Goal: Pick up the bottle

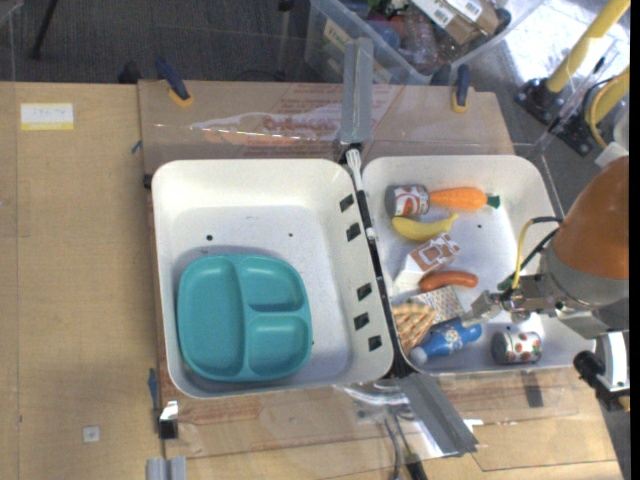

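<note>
The arm (598,230), its orange band bulking large at the right edge, reaches in above the right bin (530,171), and its gripper (492,305) sits just up and to the right of the bottle (447,340). Whether the gripper is open or closed cannot be told, and nothing shows held in it. The bottle is blue with a yellow mark on its side and lies tipped over, slanting, close to the bin's near wall; its upper right end is just beside the gripper's tip, though contact cannot be made out. A small printed can (518,345) lies just right of the bottle, under the wrist. A waffle-like piece (415,320) touches the bottle's upper left side. A sausage (447,280) lies just beyond the bottle, then a small carton (434,253), a banana (423,227), and farthest from the bottle a red can (408,201) and a carrot (460,198). Well left of the bottle, past the divider, a teal divided plate (243,316) rests in the left bin (250,183)
</note>
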Motion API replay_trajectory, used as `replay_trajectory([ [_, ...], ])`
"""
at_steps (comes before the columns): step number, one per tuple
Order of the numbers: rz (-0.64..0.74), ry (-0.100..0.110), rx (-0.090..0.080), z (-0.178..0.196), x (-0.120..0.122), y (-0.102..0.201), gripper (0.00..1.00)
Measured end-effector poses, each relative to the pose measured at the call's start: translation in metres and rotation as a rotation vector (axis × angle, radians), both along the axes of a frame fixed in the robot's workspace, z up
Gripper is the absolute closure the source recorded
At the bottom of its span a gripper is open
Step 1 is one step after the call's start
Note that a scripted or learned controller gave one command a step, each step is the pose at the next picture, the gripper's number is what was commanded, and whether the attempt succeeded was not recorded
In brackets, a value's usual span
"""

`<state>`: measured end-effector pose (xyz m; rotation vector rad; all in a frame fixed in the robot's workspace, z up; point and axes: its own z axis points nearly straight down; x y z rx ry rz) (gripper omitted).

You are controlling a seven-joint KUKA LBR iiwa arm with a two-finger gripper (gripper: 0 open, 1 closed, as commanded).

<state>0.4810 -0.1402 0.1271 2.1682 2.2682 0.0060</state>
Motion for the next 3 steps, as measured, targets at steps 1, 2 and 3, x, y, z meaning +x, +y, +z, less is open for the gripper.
replay_trajectory([
  [1, 0.110, 0.002, -0.003, 0.176, 0.002, -0.085, 0.00],
  [2, 0.206, 0.004, -0.001, 0.058, -0.001, -0.028, 0.00],
  [3, 0.122, 0.007, 0.001, 0.058, 0.002, 0.086, 0.00],
])
